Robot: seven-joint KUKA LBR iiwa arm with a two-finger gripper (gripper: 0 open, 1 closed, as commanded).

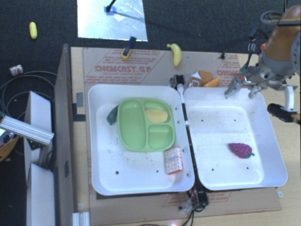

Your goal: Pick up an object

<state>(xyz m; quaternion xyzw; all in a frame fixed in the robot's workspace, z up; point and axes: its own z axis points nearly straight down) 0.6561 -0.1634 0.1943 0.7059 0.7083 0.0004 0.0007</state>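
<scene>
A purple bunch of grapes (240, 149) lies in the right bin (221, 173), towards its right side. My gripper (243, 88) hangs over the far right corner of that bin, well above and behind the grapes, its two fingers spread open with nothing between them. In the left bin (103, 173) a green divided tray (141, 135) holds a yellow item (157, 115) in its upper right compartment. A dark green item (112, 115) lies beside the tray's left edge, and a small red and white packet (173, 160) lies at its lower right.
A yellow banana (176, 53) and a yellow and blue clamp (127, 48) lie on the cardboard behind the bins. An orange item (207, 79) sits just behind the right bin. A black rail (184, 114) runs between the bins.
</scene>
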